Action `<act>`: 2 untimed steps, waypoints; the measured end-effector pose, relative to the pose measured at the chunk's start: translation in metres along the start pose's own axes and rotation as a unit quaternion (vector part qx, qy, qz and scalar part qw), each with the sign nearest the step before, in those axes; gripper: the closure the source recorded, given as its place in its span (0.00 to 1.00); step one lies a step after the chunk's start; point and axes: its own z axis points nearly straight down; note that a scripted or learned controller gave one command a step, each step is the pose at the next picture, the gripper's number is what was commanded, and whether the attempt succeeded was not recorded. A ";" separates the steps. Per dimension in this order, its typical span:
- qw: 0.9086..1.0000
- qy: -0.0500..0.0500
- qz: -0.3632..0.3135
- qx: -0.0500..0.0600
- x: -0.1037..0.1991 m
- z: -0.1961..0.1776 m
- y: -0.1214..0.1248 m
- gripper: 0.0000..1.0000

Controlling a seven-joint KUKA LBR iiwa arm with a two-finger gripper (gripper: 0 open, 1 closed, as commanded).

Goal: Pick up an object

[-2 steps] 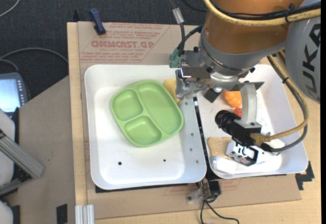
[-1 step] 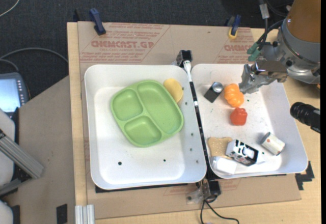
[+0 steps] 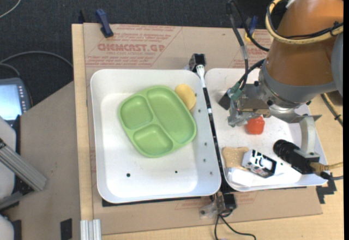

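The pincer point(image 3: 235, 119) hangs low in the right bin point(image 3: 221, 124), toward the tabletop's point(image 3: 142, 42) right edge; whether it is wide or narrow cannot be told. A red object point(image 3: 255, 125) lies just beside it. A tan piece point(image 3: 234, 156) and a black-and-white item point(image 3: 262, 162) lie nearer the front edge. The left bin point(image 3: 109, 102) holds a green divided plate point(image 3: 158, 121), with a yellow object point(image 3: 186, 95) at its far right rim.

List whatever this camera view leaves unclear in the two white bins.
Camera view:
- Small red object: upper part covered by the pincer; shape unclear.
- Black-and-white patterned item: too small to identify.
- Right white bin: far side hidden under the grey-and-orange arm.
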 end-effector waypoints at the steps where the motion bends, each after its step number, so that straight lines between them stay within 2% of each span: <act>1: 1.000 0.001 -0.002 -0.014 0.016 -0.148 0.001 1.00; 2: 1.000 0.001 -0.004 -0.006 0.113 -0.136 0.000 1.00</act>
